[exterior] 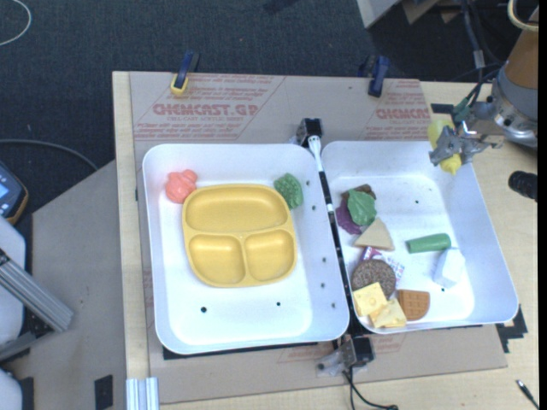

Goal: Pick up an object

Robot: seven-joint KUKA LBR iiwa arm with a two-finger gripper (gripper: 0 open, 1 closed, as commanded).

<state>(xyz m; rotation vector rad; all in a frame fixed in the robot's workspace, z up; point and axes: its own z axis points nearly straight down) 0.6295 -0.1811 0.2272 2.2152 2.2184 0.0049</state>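
Observation:
My gripper [448, 148] hangs over the far right corner of the right bin [479, 220], above the bin floor. A small yellow object [439, 132] shows between its grey fingers, with yellow sticking out above and below them. In the right bin lie a green leafy piece [361, 205] on a purple one, a tan wedge [374, 236], a green cylinder [427, 243], a pale whitish piece [444, 268], a brown round patty [373, 274], yellow cheese slices [378, 304] and an orange waffle [413, 304].
The left bin [162, 263] holds a yellow divided plate [239, 233], a pink toy [180, 185] at its far left and a green broccoli-like piece [290, 190] by the plate's far right corner. Clamps [180, 77] sit on the board's far edge.

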